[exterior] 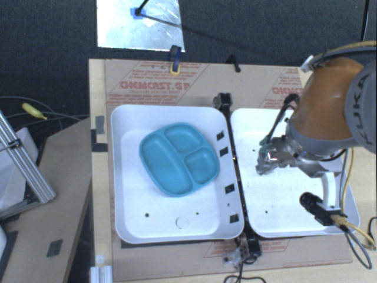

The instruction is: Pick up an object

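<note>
Thing: blue plastic plate with three sections (178, 158) is lying flat in left white bin (126, 158) | Feel: looking light, stiff, slippery; grabbing its raised rim seems best | Gripper (266, 160): hanging over right white bin (259, 217), cannot tell its state

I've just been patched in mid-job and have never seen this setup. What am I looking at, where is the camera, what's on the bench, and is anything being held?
One fixed camera looks down at a slant on a bench. The large grey arm with an orange band reaching in from the right is the robot; the metal part at its tip is the gripper, which hangs over the right shallow white bin. The left shallow white bin holds a light blue plastic plate with three compartments, lying flat near its middle. I see nothing between the gripper's fingers, though from this angle I cannot tell how they are set. The plate is untouched so far.
</note>
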You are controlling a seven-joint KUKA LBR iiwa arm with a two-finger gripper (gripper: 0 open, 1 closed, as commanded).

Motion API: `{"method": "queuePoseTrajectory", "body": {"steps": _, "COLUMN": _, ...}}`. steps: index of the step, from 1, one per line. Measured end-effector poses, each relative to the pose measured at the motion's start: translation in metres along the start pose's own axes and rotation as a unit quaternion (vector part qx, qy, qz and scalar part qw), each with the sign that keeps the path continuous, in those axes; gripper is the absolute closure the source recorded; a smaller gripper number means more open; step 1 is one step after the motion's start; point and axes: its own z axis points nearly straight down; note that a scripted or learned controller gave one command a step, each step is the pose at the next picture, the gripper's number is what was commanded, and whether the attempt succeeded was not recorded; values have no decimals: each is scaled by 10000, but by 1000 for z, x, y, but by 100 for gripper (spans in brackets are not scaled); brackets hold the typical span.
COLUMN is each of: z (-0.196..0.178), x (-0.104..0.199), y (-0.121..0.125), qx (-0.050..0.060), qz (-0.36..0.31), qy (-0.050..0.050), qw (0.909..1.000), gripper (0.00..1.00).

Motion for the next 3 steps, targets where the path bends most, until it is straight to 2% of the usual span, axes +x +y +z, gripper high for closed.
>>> {"method": "queuePoseTrajectory", "body": {"steps": 1, "z": -11, "x": 72, "y": -12, "qx": -21, "qz": -29, "qy": 12, "qw": 10000, "gripper": 100}}
{"method": "queuePoseTrajectory", "body": {"steps": 2, "z": 14, "x": 125, "y": -12, "qx": -1, "qz": -7, "qy": 2, "qw": 10000, "gripper": 100}}
{"method": "queuePoseTrajectory", "body": {"steps": 3, "z": -81, "x": 181, "y": -10, "qx": -63, "qz": -21, "qy": 25, "qw": 10000, "gripper": 100}}
